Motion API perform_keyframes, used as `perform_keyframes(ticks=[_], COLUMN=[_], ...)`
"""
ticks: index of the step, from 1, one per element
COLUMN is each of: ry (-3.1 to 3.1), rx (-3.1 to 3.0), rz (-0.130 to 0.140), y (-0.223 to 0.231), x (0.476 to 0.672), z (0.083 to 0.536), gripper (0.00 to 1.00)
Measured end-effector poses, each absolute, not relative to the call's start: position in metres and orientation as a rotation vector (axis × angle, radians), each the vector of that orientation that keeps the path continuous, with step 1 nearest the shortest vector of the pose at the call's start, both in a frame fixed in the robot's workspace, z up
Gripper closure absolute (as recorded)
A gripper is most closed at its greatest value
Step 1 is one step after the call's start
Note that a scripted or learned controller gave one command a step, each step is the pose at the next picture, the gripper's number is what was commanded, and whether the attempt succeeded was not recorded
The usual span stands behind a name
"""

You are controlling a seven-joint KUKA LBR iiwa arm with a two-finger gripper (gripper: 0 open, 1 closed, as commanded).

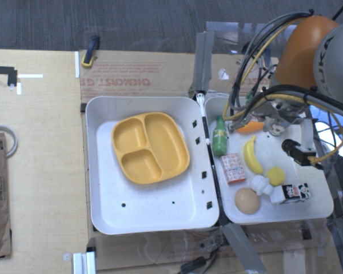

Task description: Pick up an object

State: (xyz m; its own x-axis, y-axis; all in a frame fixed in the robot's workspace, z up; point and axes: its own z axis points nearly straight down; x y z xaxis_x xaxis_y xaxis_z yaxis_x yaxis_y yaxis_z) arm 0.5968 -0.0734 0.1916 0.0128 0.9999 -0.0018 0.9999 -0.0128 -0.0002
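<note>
Two white bins sit side by side on the desk in the camera view, and everything I could pick up lies in the right bin, under my arm. The left bin carries a yellow divided plate and no loose object.

My gripper hangs over the far part of the right bin, half buried in cables and wrist hardware. I cannot tell whether it is released or clenched, and I see nothing held in it.

The nearest candidate is an orange piece, just beside my gripper on its left in the picture, with its long axis running roughly left to right. A banana lies just nearer the camera than that, lower left of my gripper, with its long axis running up and down the picture on a slight curve. A green bottle stands against the bin's left wall, farther left.

The rest sits nearer the camera, well apart from my gripper: a small red-and-white box, a brown egg-shaped ball, a white lump touching a yellow one, and a black-and-white carton.

I judge the orange piece or the banana the shortest reach: a small shift left and toward the camera, closing across the short width.
</note>
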Motion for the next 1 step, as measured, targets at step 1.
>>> perform_keyframes(ticks=[1], ry=[2.348], rx=[2.090], rz=[-0.004], y=[-0.1459], x=[0.5457], z=[0.0911], gripper=[0.00])
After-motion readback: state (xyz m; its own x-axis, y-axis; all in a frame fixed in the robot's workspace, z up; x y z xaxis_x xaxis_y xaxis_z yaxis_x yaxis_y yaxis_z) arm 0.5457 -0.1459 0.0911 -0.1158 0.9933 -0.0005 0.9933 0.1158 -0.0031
